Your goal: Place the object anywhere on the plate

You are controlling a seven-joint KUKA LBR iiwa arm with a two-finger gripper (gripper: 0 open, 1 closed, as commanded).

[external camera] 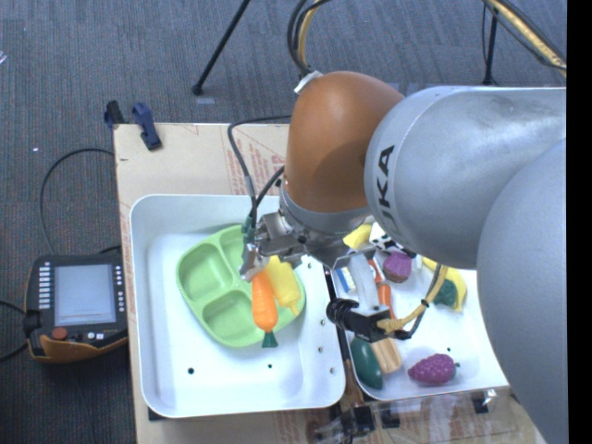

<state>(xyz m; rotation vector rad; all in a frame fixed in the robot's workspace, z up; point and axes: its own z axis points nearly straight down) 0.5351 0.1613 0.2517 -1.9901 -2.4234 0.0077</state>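
The tool (pixel 264 257) hangs over the green plate (pixel 208 280) in the left bin (pixel 157 359) — grip unreadable — beside a toy carrot (pixel 264 305) and corn (pixel 285 285).

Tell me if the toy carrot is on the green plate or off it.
On: the toy carrot lies over the green plate's right edge, beside the yellow corn.
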